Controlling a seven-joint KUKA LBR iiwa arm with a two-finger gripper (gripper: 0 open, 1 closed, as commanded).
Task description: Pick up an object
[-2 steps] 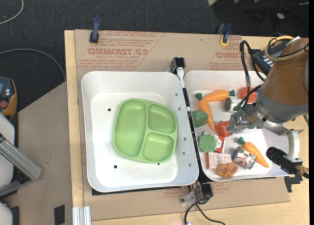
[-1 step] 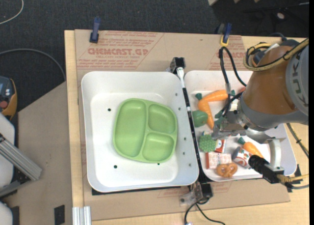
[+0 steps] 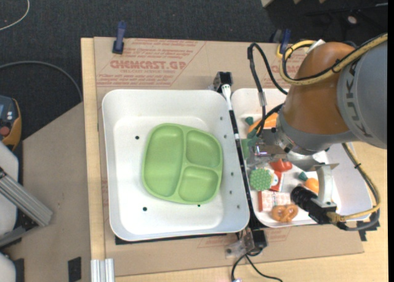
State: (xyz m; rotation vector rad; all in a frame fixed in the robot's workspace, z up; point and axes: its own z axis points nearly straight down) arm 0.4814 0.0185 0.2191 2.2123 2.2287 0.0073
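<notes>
Orange-banded wrist of mine hangs low over the right bin, and my own bulk hides the pincer, so I cannot tell what state it is in. Candidate objects sit packed along the bin's near-left side: a green knobbly piece, a red piece, a red-and-white packet, a pretzel, an orange bit. Left bin carries a green divided plate, well apart from me. Risks, as I judge them: objects touch each other, so closing could pinch two or nudge one aside; everything lies near the dividing wall, so I could catch the rim; flat packet may slip.
</notes>
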